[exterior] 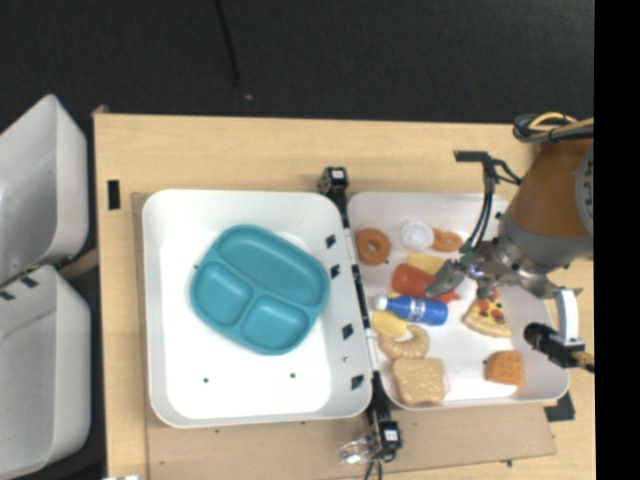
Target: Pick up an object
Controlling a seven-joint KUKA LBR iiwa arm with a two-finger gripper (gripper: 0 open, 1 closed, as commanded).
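Toys crowd the right bin (455,396) in the camera view, and I will place everything by the blue bottle (418,311) lying on its side near that bin's middle. Just behind the bottle sit a red piece (408,277) and a yellow one (424,263), with a brown doughnut ring (373,246) behind and to the left, and a white disc (416,234) and a small orange piece (447,239) further back. In front of the bottle lie a pale curled pastry (404,343) and a slice of toast (418,379); to its right are a pizza slice (488,315) and, nearer the front corner, an orange lump (505,367). The claw (462,278) hangs just behind and right of the bottle, low over the red and yellow pieces, on the grey arm (545,218) coming in from the right. Its dark tips blur into the clutter, so I cannot tell whether it is open or closed, and nothing is visibly held. Far to the bottle's left, the other bin (160,368) holds a teal divided plate (260,288). To my eye the step is settling on one target; doing it well means coming straight down over a single item, with room either side so the neighbours are not caught.
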